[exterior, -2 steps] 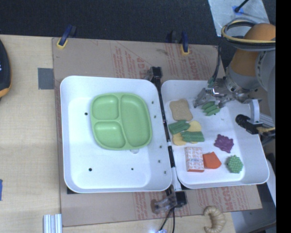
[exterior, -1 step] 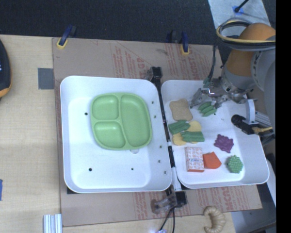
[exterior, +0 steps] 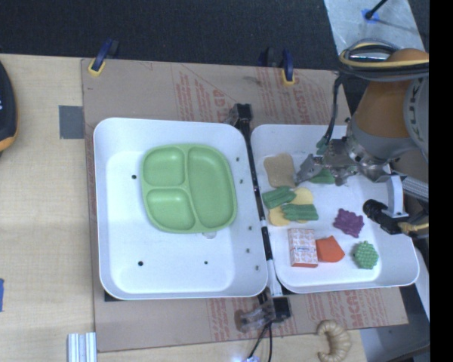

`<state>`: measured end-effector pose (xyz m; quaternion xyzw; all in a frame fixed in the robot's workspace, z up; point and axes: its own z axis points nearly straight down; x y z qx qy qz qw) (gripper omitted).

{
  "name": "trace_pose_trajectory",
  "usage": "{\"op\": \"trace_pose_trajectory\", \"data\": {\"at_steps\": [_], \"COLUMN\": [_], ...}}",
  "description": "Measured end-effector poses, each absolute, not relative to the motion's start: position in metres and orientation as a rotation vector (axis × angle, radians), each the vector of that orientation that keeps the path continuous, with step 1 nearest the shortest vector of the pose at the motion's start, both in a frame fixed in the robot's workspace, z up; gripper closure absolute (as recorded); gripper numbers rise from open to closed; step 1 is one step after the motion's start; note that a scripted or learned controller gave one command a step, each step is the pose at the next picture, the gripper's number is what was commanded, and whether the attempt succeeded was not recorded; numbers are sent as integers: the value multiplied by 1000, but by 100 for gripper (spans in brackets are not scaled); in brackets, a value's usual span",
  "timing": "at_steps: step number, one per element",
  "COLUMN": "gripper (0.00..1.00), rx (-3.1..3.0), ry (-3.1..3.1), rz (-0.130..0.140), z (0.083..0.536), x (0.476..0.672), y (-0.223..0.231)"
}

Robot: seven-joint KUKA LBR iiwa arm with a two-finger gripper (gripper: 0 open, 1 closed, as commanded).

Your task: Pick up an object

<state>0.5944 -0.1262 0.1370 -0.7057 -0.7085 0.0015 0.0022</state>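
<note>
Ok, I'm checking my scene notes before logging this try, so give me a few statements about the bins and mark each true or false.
1. The green divided plate lies in the left bin. True.
2. The purple toy sits on the green plate. False: it lies in the right bin, apart from the plate.
3. The gripper is over the right bin. True.
4. The orange piece is in the left bin. False: it lies in the right bin, beside the red-and-white packet.
5. The green bumpy ball lies in the right bin. True.
</note>
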Motion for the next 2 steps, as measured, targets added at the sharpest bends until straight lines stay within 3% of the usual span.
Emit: {"op": "trace_pose_trajectory", "data": {"at_steps": [1,2], "gripper": [0,0], "rx": [-2223,-2220], "ry": [-2226,-2233], "rz": [-4,-6], "z": [94,96], "x": [576,627], "y": [-110,-93]}}
